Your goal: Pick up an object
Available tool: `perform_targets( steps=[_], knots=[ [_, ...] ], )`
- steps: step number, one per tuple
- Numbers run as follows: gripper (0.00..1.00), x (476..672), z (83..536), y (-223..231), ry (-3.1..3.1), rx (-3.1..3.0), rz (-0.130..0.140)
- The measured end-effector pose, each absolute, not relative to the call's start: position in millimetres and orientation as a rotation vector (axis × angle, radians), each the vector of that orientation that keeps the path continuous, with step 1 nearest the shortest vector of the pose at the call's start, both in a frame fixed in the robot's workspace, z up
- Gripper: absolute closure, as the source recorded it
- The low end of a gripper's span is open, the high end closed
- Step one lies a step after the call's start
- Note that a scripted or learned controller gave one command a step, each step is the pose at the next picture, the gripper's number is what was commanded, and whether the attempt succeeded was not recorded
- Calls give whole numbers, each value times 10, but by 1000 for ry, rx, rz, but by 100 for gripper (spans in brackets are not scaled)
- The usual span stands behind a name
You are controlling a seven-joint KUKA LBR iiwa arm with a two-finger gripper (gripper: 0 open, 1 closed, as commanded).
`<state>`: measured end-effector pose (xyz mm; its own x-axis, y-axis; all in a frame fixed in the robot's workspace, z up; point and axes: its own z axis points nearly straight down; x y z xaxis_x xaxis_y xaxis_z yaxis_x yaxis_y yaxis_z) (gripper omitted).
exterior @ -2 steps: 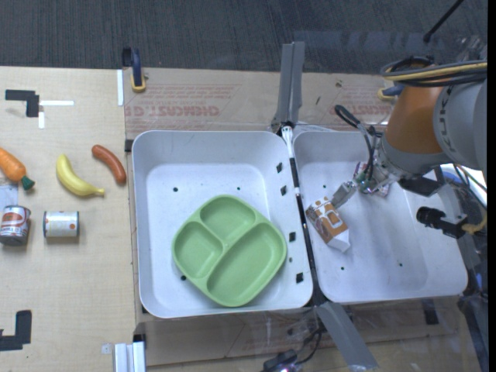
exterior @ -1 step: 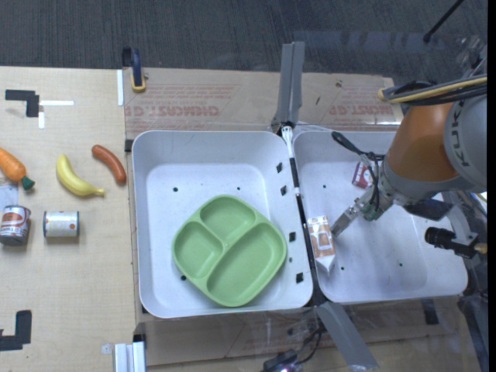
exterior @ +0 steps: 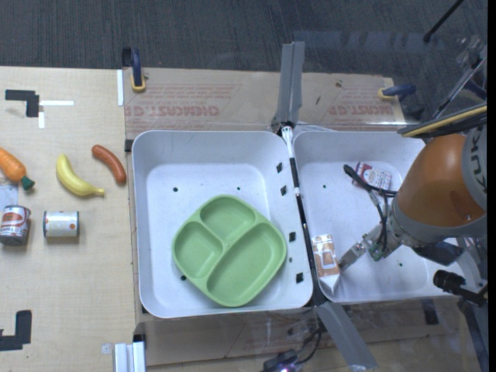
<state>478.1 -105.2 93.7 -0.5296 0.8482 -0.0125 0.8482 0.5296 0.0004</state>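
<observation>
- Arm (exterior: 446, 184) comes in from the right, orange band hanging over the right bin (exterior: 411, 285).
- Gripper (exterior: 358, 253) sits low in the right bin, pointing toward the bin's left wall. Can't tell how it is set; nothing visibly held.
- Small packet (exterior: 325, 255), brown and white, lies against the right bin's left wall, just beside the gripper tip. Contact unclear.
- Second item (exterior: 375, 176), white with a red patch and a dark piece beside it, near the back of the right bin, partly behind the cables.
- Left bin (exterior: 155, 285) holds a green divided plate (exterior: 229, 249), three compartments, lying flat toward the front.
- Surface (exterior: 62, 285) left of the bins is light wood. On it: a carrot (exterior: 13, 166), a banana (exterior: 74, 177), a sausage (exterior: 109, 163), two small cans (exterior: 15, 225) (exterior: 61, 225). All well apart from the bins.
- Black L-shaped marks (exterior: 23, 99) on the wood at back left and front left.
- Cardboard sheet (exterior: 201, 103) under the bins, clamped at the back corners (exterior: 133, 70).
- Dark carpet floor (exterior: 201, 14) behind the surface.
</observation>
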Motion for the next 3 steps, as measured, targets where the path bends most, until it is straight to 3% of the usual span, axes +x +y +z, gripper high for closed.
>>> perform_targets(
  steps=[1,2,3],
  knots=[
    [0,5816,927,-1690,2717,1572,-1],
    [0,4819,927,-1080,2735,1538,-5],
    [0,5779,930,-1715,2854,1305,0]
  ],
)
